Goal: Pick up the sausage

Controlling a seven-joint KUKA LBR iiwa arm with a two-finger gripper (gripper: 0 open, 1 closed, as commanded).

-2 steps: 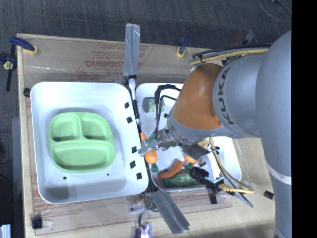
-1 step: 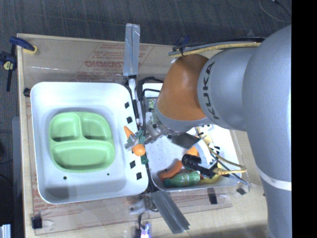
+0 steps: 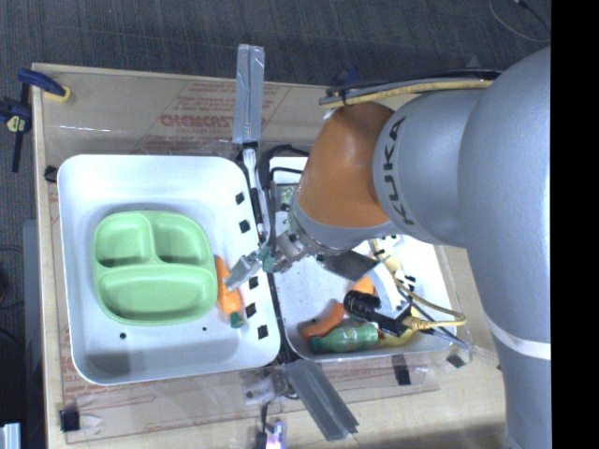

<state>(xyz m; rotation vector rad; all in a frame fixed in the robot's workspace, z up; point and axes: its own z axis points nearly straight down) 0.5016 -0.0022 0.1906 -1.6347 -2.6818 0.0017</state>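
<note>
Dark grey carpet (image 3: 140, 17) surrounds a pale wooden surface (image 3: 112, 101) with two blue clamps on its left edge. Two shallow white bins stand on it side by side. From my station I look down on them at a slant.

The bin on the view's left (image 3: 70, 251) holds a light green divided plate (image 3: 150, 265), which takes up much of its floor. An orange carrot (image 3: 226, 286) lies between the plate's right rim and the bin's right wall.

The sausage (image 3: 323, 323) is in the bin on the view's right (image 3: 298, 288), close to that bin's front edge and toward its front left corner. It reads as a short, slightly curved piece, reddish orange shading to brown, with rounded ends and a smooth skin. It lies flat on the white floor. A dark green, elongated item (image 3: 348, 339) rests just beside it against the front edge, and something yellow (image 3: 412, 333) lies further along that edge toward the right corner. I cannot make out what either of them is.

The grey arm (image 3: 440, 157), with its orange band, covers most of the right bin's back half. The claw (image 3: 251, 267) sits low over the shared edge where the two bins meet, just beside the carrot and apart from the sausage. I cannot tell whether the claw is spread or pressed together, and I see nothing held in it.
</note>
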